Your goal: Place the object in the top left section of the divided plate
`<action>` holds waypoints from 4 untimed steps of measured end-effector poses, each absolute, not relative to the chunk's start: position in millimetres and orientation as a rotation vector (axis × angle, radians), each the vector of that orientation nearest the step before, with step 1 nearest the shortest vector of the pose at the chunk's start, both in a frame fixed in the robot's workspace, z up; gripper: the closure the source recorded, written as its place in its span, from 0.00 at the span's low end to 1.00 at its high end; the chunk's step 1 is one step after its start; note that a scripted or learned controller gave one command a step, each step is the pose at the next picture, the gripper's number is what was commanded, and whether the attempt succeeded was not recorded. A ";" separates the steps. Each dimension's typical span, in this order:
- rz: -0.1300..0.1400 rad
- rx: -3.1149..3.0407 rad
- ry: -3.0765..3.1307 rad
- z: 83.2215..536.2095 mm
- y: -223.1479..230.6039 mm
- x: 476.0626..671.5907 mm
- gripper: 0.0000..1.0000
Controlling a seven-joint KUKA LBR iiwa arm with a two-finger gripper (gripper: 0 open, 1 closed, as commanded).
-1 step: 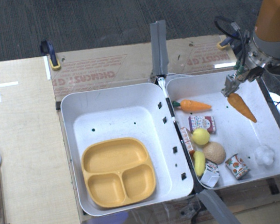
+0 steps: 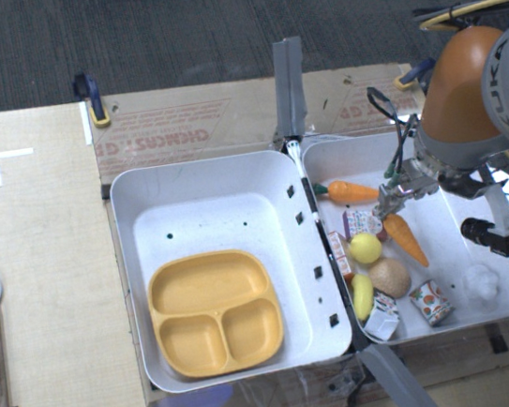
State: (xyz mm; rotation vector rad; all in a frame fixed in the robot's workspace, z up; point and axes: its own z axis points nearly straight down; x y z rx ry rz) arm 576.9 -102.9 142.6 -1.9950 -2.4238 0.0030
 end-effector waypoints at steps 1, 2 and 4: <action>0.002 -1.858 -2.532 224.2 -108.7 506.7 1.00; 0.000 -1.344 -2.842 286.7 -121.3 479.1 1.00; 0.002 -1.193 -2.908 441.7 -117.3 479.1 0.00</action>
